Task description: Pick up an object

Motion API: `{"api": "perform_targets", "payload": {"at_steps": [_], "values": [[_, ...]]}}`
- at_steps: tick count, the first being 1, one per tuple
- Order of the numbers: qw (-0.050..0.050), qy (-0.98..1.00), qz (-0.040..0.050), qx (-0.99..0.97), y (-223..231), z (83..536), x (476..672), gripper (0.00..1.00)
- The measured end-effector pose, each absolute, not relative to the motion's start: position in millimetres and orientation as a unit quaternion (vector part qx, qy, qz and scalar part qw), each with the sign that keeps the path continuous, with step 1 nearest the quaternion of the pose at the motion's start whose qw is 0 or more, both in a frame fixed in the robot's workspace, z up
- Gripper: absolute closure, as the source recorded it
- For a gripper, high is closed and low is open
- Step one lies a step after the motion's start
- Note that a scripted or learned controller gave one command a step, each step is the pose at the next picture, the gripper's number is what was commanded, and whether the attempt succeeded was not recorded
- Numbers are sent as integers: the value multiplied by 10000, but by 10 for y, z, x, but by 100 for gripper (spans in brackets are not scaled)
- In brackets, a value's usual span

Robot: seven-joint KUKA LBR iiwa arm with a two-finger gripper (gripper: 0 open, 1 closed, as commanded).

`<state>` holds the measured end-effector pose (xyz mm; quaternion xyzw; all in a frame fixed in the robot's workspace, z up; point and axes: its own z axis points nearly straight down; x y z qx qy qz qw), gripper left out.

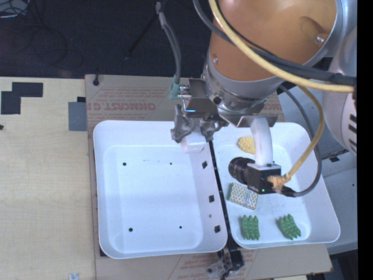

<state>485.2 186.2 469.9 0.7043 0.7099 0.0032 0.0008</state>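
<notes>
The claw (195, 134) hangs over the far end of the strip where the two bins meet, just left of the right bin (317, 156). There is a small pale thing at its tips, but I cannot tell if it is a held object or part of the claw, and I cannot tell how wide the claw stands. All objects lie in the right bin, to the right of the claw and nearer: a yellow piece (246, 144) is closest, partly behind the white camera mount; a patterned packet (242, 196) lies nearer, tilted; two green pieces (250, 227) (288, 226) are at the near edge, their long axes running far to near. The left bin (111, 214) is bare. I judge that the next move must go right and toward the near side.
</notes>
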Motion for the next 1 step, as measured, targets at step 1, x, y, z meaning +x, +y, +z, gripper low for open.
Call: {"api": "perform_targets", "payload": {"at_steps": [1], "values": [[1,7084,1,7058,2460,4808,5312,100]]}}
